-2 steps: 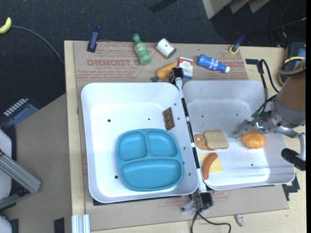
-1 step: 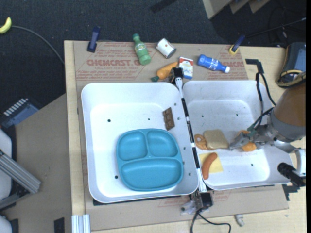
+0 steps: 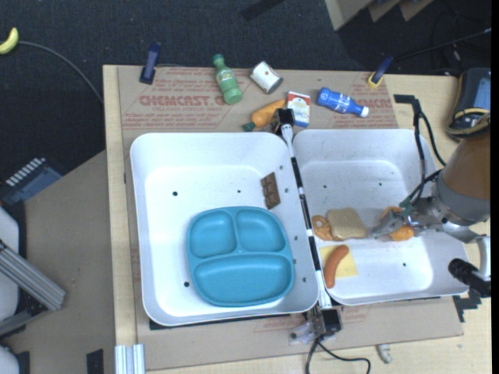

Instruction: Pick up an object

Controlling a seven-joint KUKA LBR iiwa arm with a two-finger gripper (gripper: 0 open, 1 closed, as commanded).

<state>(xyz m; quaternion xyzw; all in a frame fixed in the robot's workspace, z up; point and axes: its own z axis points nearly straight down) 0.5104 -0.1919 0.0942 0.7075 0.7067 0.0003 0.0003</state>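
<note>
**Hand low in the right bin beside an orange toy**

Where the grey arm reaches in from the right, its hand point(image 3: 392, 228) sits low inside the right bin point(image 3: 366, 142), close to the right wall. A small orange toy point(image 3: 402, 234) lies right at its tips; whether the hand has closed on it or merely touches it cannot be told, and how far the hand is open is not clear.

Just left of the hand, near the middle of the right bin, rests a tan slice of toy bread point(image 3: 345, 224). An orange pretzel-like ring point(image 3: 320, 227) lies against the bin's left wall, touching the bread. Nearer the camera, a toy hot dog point(image 3: 334, 263) lies tilted on a yellow slice of cheese point(image 3: 346, 266).

The left bin point(image 3: 156, 162) holds a blue three-compartment plate point(image 3: 238, 255) in its near half. A small brown chocolate-like bar point(image 3: 270, 191) lies farther back, near the bin's right wall.

On the tabletop point(image 3: 187, 100) beyond the bins stand loose items: a green bottle point(image 3: 228, 79), a white can point(image 3: 266, 76), a toy carrot point(image 3: 267, 114), a small milk carton point(image 3: 298, 107) and a blue bottle point(image 3: 341, 102) lying on its side.
</note>
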